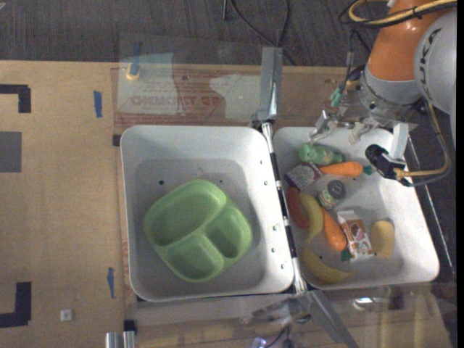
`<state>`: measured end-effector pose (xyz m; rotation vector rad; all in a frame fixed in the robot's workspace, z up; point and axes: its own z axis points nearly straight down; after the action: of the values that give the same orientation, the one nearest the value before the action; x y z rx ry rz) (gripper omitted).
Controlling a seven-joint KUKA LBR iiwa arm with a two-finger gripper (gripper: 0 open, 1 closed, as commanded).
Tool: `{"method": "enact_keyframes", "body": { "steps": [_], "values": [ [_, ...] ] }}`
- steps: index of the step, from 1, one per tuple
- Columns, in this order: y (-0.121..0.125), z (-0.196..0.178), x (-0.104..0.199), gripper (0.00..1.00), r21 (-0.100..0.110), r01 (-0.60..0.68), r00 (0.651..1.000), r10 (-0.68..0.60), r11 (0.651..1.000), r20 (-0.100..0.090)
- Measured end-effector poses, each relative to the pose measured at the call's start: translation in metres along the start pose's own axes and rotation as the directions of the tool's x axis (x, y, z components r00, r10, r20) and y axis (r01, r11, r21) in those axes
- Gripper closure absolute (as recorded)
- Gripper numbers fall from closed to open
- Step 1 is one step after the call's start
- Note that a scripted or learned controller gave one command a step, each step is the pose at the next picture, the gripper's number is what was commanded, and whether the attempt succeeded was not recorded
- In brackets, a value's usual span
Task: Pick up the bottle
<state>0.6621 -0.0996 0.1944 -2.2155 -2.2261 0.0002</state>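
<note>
**Claw above the far rim of the right bin, bottle lying loose below it**

We saw the two-finger metal gripper [338, 124] in the upper right of the frame, hanging over the upper rim of the right-hand shallow white bin [424, 223]. Its thin fingers pointed down and to the left, standing apart with nothing between them. Above it rose the grey arm with its orange band [400, 31], reaching in from the right edge.

Just below and left of the fingertips lay the small green plastic bottle [320, 154], on its side in the bin's upper left corner, near the claw but not touching it.

Beside the bottle we noted an orange carrot [341, 170], and below that a small round grey-lidded jar [334, 191]. Lower still sat a yellow banana [312, 216], a second orange carrot [333, 230], a red-and-white carton [356, 236] and a pale yellow potato-like piece [383, 238]. Another banana [324, 267] curved along the bin's lower side.

In the left-hand white bin [138, 158], well apart from the claw, rested a green three-compartment plastic tray [197, 229].
</note>
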Motion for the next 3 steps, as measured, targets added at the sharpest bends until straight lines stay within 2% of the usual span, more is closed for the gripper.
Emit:
{"method": "enact_keyframes", "body": {
  "steps": [1, 2, 3],
  "values": [
    [0.001, -0.011, 0.001, 1.0, -0.004, 0.002, 1.0, -0.002, 1.0, 0.001],
    [0.005, -0.106, 0.044, 1.0, -0.003, -0.064, 0.998, 0.064, 0.998, 0.002],
    [0.005, -0.152, 0.052, 1.0, -0.002, -0.653, 0.757, 0.654, 0.757, 0.001]
  ]
}}
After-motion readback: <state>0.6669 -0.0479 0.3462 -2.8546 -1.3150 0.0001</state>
